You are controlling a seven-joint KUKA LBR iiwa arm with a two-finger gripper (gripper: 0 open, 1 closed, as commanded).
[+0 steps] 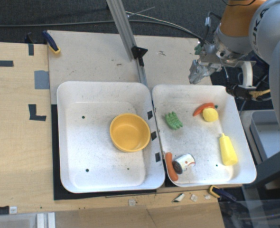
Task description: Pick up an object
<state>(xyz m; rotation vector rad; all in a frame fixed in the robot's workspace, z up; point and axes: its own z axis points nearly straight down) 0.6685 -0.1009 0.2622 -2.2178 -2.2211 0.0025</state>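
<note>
The right white bin (pixel 235 175) holds the candidate objects: a small yellow lemon-like fruit (pixel 210 115) touching a red-orange pepper (pixel 203 108) near the far side, a green ridged toy (pixel 174 120) toward the left wall, a long yellow block (pixel 228 149) along the right side, and an orange carrot (pixel 170 167) beside a small white-and-dark cup (pixel 183 163) at the near edge. The gripper (pixel 197 75) hangs over the bin's far rim, holding nothing; whether it is spread or pressed together cannot be told. The left white bin (pixel 69 127) holds a yellow plastic bowl (pixel 129 132).
</note>
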